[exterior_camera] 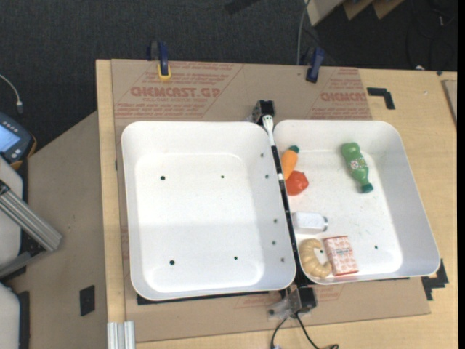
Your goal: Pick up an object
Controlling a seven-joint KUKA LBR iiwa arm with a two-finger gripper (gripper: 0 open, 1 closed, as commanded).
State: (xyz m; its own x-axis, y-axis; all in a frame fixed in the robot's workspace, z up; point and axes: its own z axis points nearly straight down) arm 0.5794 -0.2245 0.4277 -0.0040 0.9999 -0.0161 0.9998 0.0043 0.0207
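Note:
The right bin [407, 187] holds all the objects. A green bottle [357, 166] lies near its far right part. An orange carrot [290, 161] and a red-orange piece [297, 184] rest against the bin's left wall. A small white block [308, 221] lies below them. Near the front left corner sit a tan bagel-like ring [314, 259] and a red and white box [340, 256], touching each other.
The left bin [145, 195] sits beside the right one on a brown board [218, 86]. Two blue clamps [161, 55] [314, 62] grip the board's far edge. A black clip [263, 110] stands at the bins' far joint.

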